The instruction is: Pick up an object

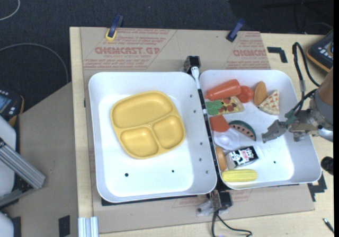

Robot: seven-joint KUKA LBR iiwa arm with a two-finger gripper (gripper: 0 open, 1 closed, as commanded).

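two bins sit side by side on the bench (159, 45), touching along their inner walls. the left bin (100, 124) holds a tray (147, 123), lying slightly left of its middle. the right bin (302, 169) holds toy food, mostly along its left side. at the far end lies a hot dog (228, 90), with a bread roll (260, 92) and a pizza slice (270, 103) to its right. just near of the hot dog is a flat pizza piece (226, 106), then a melon slice (242, 129), then a carton (243, 157). a corn cob (239, 176) lies nearest, by the near wall. the gripper (273, 131) is over the bin's right half, right of the melon slice.
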